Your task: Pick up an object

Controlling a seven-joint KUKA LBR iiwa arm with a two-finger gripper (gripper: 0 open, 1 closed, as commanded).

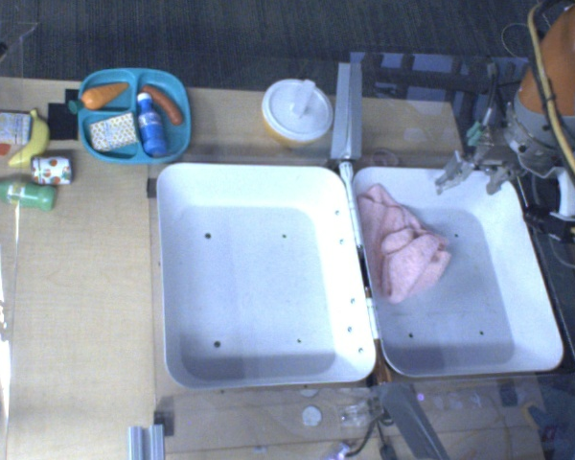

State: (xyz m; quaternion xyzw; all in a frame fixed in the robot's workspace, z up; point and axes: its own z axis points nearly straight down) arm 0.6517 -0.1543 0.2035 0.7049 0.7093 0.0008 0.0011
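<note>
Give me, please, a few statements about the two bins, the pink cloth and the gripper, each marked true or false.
1. The pink cloth lies in the right bin. True.
2. The gripper holds the cloth between its fingers. False: it is over the right bin's upper edge, apart from the cloth, with nothing between them.
3. The cloth lies against the right bin's left side, near the divider. True.
4. The yellow cup with a white lid stands inside the left bin. False: it stands on the bench beyond the bins.
5. The blue tray sits beyond the left bin's upper-left corner. True.
</note>
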